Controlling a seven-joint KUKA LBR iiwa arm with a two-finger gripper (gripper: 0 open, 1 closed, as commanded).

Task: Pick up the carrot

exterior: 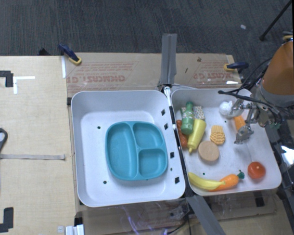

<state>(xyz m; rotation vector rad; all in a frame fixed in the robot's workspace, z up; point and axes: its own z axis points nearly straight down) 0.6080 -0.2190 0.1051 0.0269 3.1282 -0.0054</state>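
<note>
Two shallow white bins sat side by side on the table, and the left bin (pixel 81 155) carried just one thing: a teal divided plate (pixel 137 150), lying flat near its middle with three compartments, all bare. The right bin (pixel 235 159) was the busy one. Up against its left wall stood a cluster: a green bottle (pixel 187 119), a yellow bottle (pixel 196 135) leaning just below it, and something red-orange (pixel 182 138) tucked between them and the wall, too hidden to name. Beside those lay a yellow corn cob piece (pixel 217 135), and just below it a round tan disc (pixel 209 151). Along the bin's near edge a banana (pixel 205 182) curved, and there was the carrot (pixel 228 180), orange with a green tip, lying touching the banana's right end, close to the near wall. A red tomato (pixel 256 170) sat just right of the carrot, near the bin's right corner. Over at the right side, the arm (pixel 280 71) reached in, and the tool (pixel 243 128) hung above the far right part of that bin, well apart from the carrot. A small orange piece (pixel 239 122) showed right by its fingers and a white object (pixel 225 108) lay just beside it, but whether the tool was spread, pressed together or pinching anything could not be told from this angle.
</note>
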